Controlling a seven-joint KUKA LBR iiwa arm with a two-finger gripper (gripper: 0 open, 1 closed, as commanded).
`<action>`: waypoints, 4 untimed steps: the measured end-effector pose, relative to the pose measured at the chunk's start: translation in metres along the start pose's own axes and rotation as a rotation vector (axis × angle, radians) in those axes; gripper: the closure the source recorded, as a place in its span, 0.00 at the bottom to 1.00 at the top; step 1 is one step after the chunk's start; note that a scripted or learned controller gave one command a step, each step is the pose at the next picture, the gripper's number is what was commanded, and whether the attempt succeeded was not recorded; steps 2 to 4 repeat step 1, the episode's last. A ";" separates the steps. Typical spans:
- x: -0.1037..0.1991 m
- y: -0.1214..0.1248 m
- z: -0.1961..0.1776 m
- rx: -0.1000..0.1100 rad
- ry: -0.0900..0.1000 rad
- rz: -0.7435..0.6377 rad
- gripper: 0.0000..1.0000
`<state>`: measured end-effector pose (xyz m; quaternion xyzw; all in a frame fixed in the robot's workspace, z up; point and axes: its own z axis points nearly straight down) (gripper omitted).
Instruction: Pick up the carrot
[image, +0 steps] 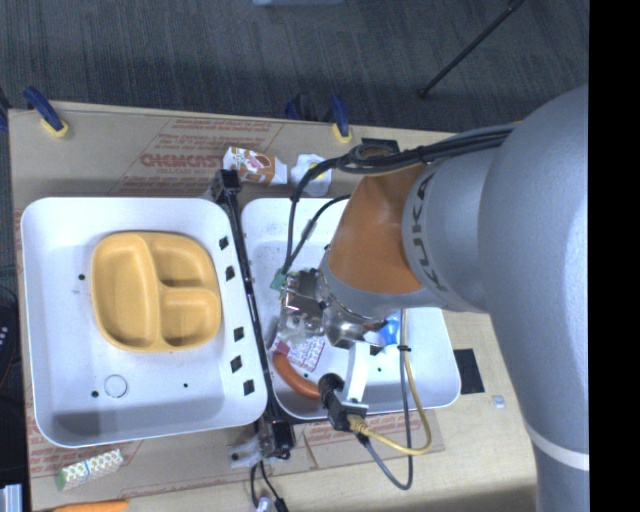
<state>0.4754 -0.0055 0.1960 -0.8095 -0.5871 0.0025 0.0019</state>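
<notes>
Here the arm (420, 230) overhangs the right bin (440, 370), carrot (295, 378) below

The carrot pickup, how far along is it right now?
Done: the arm has reached into the right bin and its wrist hangs low over the clutter there. In hand: nothing visibly; the orange carrot lies on the bin floor near the front-left corner, below the wrist. Left: grasp and lift it. The yellow tray in the left bin is uninvolved.
</notes>
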 end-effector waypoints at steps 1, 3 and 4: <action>-0.046 0.016 -0.106 -0.004 0.001 -0.146 1.00; -0.046 0.016 -0.106 -0.004 0.001 -0.146 1.00; -0.046 0.016 -0.106 -0.004 0.001 -0.146 1.00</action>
